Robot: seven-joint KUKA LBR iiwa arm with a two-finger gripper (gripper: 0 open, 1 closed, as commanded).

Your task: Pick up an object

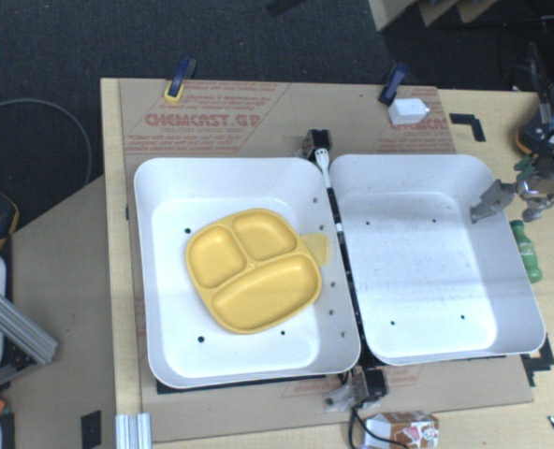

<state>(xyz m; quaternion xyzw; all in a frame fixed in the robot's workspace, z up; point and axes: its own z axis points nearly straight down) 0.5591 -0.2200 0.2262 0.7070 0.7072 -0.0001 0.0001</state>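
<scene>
Lying in left white bin [155,251]: yellow three-compartment plastic plate [252,269], ungrasped. Hovering at right bin's far edge: two-finger gripper [503,197], finger state indeterminable. Approach step pending; next requiring travel across to plate rim.

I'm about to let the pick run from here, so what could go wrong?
1. The yellow divided plate is wide and low, so a two-finger pinch may slip off it.
2. It lies in the left bin, while the gripper sits at the right bin's far edge, so the reach must cross the raised rims between the bins.
3. The plate's right corner lies near the left bin's inner wall, so a finger may strike it.
</scene>
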